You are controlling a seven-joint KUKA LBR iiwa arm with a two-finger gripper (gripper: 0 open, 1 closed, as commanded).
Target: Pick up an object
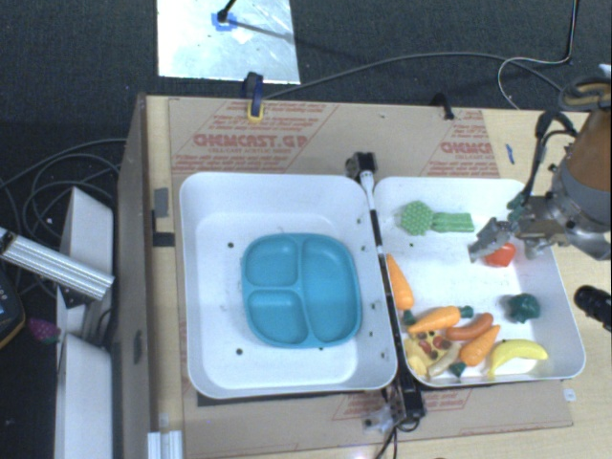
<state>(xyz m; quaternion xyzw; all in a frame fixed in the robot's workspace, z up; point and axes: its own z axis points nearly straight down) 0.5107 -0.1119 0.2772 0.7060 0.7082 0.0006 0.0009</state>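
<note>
My gripper (499,241) hangs over the right part of the right bin (449,261), coming in from the right edge. A small red toy (499,255) shows just under its tip, partly covered by it; whether it is gripped or lying on the bin floor is unclear. A green broccoli-like toy (435,220) lies to the gripper's left. A dark green toy (523,305) lies just below it.
Along the right bin's front lie a carrot (399,282), another carrot with a green top (440,316), an orange-red sausage (470,328), a pizza slice (430,350) and a banana (517,354). The left bin (215,256) holds a blue divided plate (301,290).
</note>
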